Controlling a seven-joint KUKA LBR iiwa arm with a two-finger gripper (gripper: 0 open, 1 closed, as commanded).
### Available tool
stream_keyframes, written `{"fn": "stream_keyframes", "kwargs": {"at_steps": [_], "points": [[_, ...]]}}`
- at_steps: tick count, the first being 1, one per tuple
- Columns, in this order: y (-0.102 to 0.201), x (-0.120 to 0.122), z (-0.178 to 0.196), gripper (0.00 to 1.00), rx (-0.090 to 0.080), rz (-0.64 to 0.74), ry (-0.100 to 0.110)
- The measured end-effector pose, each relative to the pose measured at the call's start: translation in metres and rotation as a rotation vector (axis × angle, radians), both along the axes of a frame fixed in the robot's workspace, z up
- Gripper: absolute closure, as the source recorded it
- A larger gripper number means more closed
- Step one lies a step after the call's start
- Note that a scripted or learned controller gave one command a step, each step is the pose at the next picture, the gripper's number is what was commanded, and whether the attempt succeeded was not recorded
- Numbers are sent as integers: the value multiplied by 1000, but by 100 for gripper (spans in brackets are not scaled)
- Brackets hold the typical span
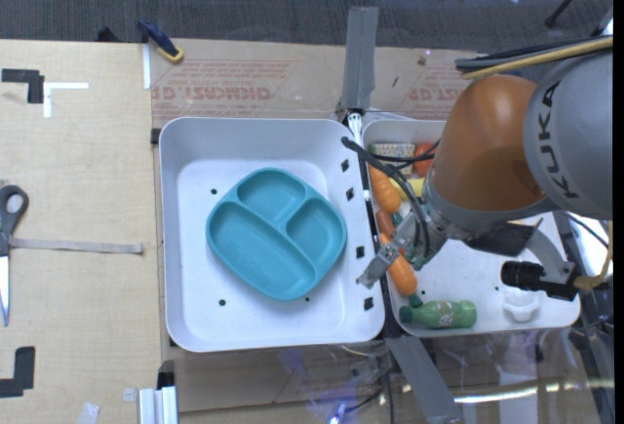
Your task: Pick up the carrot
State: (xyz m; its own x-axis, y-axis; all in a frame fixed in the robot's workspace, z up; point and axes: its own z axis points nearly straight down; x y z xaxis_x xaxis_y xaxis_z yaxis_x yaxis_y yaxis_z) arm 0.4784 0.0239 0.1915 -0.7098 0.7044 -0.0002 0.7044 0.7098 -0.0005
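Note:
A small orange carrot [401, 276] with a green tip lies in the right bin [487, 266], close to that bin's left wall. My gripper [390, 259] is directly over the carrot's upper end and touches or nearly touches it. The wrist and the arm's orange band [487, 154] hide much of the bin behind it. A second long orange item [382, 190] lies farther back along the same wall, partly hidden by the gripper body.
A green bottle [441, 315] lies at the right bin's front edge, just right of the carrot. A white object [520, 307] sits at front right. The left bin [175, 247] holds a blue divided plate [278, 233]. Scissors [8, 217] lie on the bench at far left.

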Motion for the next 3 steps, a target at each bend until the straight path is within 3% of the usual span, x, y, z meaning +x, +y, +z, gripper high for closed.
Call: {"fn": "stream_keyframes", "kwargs": {"at_steps": [3], "points": [[0,0,0,0,0,0,0]]}}
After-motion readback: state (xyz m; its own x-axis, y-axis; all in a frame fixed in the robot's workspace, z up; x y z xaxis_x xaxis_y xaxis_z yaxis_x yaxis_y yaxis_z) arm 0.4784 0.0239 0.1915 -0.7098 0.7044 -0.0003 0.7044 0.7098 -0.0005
